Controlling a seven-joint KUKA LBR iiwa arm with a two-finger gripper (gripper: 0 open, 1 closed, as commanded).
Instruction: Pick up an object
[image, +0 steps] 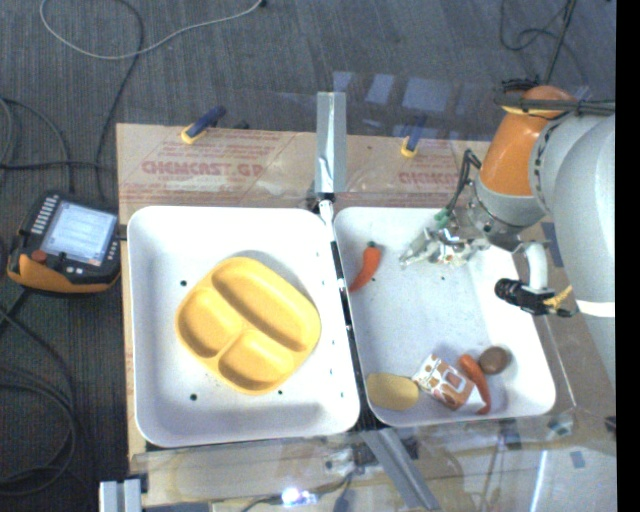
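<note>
My gripper (432, 247) hangs over the back of the right bin (440, 315), reaching in from the right below the orange wrist band (510, 150). A small orange carrot (369, 264) leans on that bin's left wall, a short way left of the gripper. Along the front of the same bin lie a yellowish potato (392, 391), a red-and-white carton (443, 382), a second orange carrot-like piece (476, 380) and a brown round item (494, 359). I see nothing held at the gripper.
A yellow divided plate (250, 322) lies in the left bin (150, 300). A black fitting (525, 293) on the arm overhangs the right bin's right rim. A teach pendant (68, 243) lies on the floor to the left of the bench.
</note>
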